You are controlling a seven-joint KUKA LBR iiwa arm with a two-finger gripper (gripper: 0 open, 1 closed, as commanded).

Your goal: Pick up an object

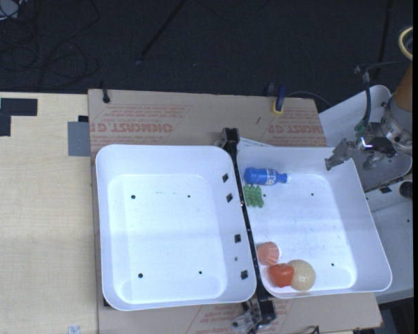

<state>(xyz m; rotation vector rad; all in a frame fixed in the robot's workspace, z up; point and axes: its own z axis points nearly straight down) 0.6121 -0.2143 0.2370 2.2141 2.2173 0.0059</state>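
And there's the arm, reaching in at the 3 o'clock edge of the view, most of it cut off by the frame. The hand (348,152) hangs over the upper right rim of the right bin (362,207), roughly at that bin's 1 o'clock corner, pointing left toward 9 o'clock. One grey finger pokes out over the rim; the rest of the wrist is a tangle of cables and metal, and whether the fingers stand apart or together I cannot tell. Nothing shows between them.

Down in the right bin, the objects sit well apart from the hand. A blue bottle (263,177) lies on its side at the bin's 11 o'clock, cap end toward 3 o'clock. Just below it, a small green toy (254,198), its shape too small to make out. At the 7 o'clock corner, three rounded pieces cluster together: a pale orange one (267,252), a red one (281,275) and a cream-yellow one (303,275), red and cream touching. What they are exactly, hard to say.

The left bin (104,186) sits at 9 o'clock of its neighbour, the two joined along a dark clipped seam on the bench (35,221).
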